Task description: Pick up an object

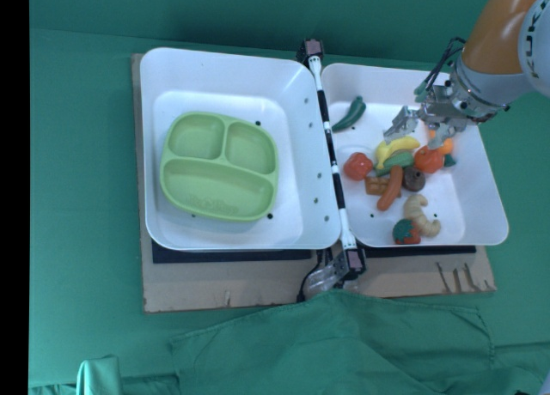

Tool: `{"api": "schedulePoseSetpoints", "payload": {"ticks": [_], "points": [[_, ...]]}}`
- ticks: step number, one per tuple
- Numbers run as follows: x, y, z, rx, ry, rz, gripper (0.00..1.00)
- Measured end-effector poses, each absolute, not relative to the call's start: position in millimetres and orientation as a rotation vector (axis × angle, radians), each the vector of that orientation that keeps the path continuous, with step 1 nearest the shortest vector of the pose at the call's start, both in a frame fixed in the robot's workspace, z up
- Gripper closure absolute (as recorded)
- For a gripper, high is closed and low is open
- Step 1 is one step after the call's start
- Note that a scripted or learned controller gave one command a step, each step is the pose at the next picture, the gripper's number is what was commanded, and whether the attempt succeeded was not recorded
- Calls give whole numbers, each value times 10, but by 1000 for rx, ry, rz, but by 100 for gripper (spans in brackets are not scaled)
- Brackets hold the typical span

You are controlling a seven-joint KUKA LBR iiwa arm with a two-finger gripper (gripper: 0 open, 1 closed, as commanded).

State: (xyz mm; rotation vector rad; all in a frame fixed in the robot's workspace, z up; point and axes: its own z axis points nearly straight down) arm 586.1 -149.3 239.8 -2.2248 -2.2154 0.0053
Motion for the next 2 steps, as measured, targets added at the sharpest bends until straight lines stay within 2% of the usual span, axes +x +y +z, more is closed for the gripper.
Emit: {"api": "schedulePoseSetpoints", "payload": {"ticks": [1, 2], "points": [[5938, -1577, 1902, -2227, -2217, 3, 0], [5967, -1591, 1853, -2230, -2224, -7, 0]]}}
